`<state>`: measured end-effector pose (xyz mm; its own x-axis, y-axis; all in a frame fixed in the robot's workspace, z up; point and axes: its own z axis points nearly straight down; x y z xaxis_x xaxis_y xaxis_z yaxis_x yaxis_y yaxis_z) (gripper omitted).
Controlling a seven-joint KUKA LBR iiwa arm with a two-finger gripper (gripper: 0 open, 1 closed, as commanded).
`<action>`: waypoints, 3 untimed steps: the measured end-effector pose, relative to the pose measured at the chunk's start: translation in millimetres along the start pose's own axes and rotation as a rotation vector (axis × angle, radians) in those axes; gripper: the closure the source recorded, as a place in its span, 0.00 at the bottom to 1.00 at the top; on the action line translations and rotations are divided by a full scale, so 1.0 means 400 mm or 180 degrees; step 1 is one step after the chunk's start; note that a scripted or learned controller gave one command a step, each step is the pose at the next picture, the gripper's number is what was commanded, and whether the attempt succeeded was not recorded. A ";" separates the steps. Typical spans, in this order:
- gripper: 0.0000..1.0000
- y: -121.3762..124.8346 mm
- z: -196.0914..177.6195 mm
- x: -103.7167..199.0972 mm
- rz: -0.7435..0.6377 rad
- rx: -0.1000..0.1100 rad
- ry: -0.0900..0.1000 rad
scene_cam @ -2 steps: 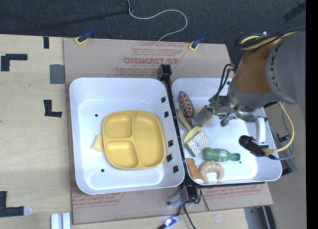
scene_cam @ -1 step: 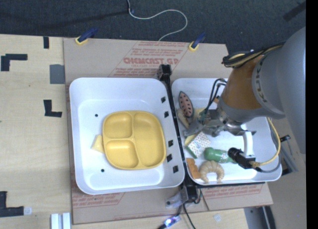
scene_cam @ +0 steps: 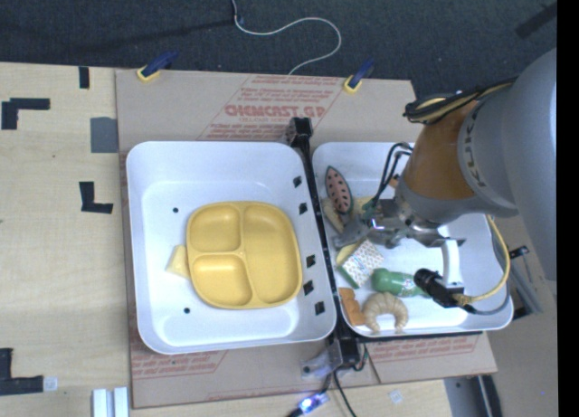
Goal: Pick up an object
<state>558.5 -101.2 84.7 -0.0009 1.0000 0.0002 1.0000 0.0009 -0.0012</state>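
Wooden bench [scene_cam: 54,252] marked with black tape, seen from above; dark carpet lies beyond its far edge, crossed by a thin white cable [scene_cam: 271,26]. A cardboard sheet [scene_cam: 271,108] with red print, clipped at its far corners, underlies two white bins set side by side.

Left bin [scene_cam: 154,171]: a yellow divided plate [scene_cam: 244,254] with three compartments lies near the centre; a pale yellow flat piece [scene_cam: 176,261] protrudes from under its left edge.

Right bin [scene_cam: 484,316]: a brown oval object [scene_cam: 339,191] near the left wall; a patterned green-and-white packet [scene_cam: 362,264]; a green object [scene_cam: 392,280] just beside it; a tan croissant-shaped item [scene_cam: 387,309] near the front wall.

The arm [scene_cam: 470,157] enters from the right; its gripper [scene_cam: 384,223] is low over the right bin's left half, just above the packet. Its state cannot be told.
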 end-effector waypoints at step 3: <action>1.00 0.008 -0.276 0.010 -0.0001 -0.0007 0.0000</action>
<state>561.9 -97.3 195.2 -0.0014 1.0000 0.0004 1.0000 0.0014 0.0011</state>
